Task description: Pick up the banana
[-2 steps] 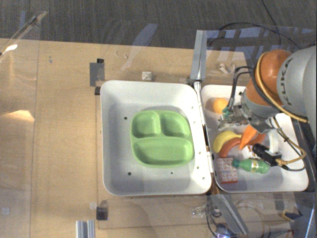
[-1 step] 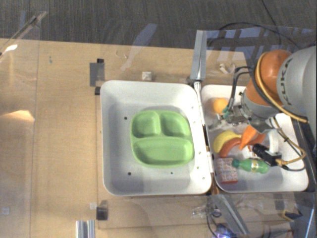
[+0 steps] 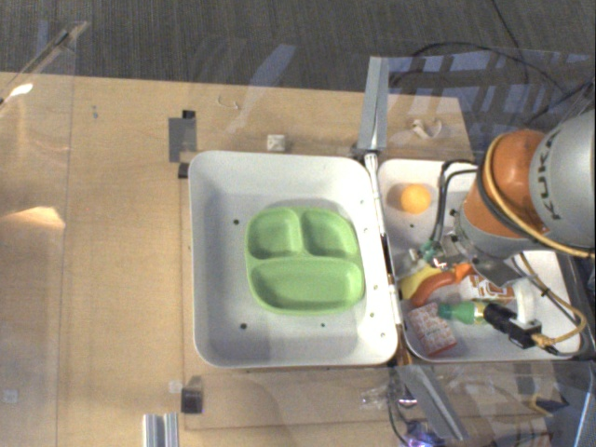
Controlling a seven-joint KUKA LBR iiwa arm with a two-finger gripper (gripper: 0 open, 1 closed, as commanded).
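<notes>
Banana (image 3: 416,278), a smooth yellow curve, lies in the right bin (image 3: 396,240) close to its left wall, partly hidden beneath an orange-red rounded object (image 3: 436,284) that overlaps it. Nearer the camera, by the same bin's front edge, sits a pinkish block with a checked surface (image 3: 434,330), and just beside it a green tapered piece (image 3: 460,313) points toward the middle of the bin. These things are crowded together in the left front part of the bin, touching or nearly so, leaving little free room around the yellow fruit. The arm (image 3: 531,194), grey with a glossy orange band, reaches in from the right and hangs over this cluster; its gripper (image 3: 445,254) is low just behind the fruit, but wiring and the wrist mask the claw, so whether it is spread or closed cannot be told. Farther back a matte orange ball (image 3: 414,198) rests alone near the bin's far left corner. In the left bin (image 3: 214,250), a shallow white plastic tub with rounded corners, a green divided tray (image 3: 304,260) with three compartments sits centred, with bare white floor around it.
</notes>
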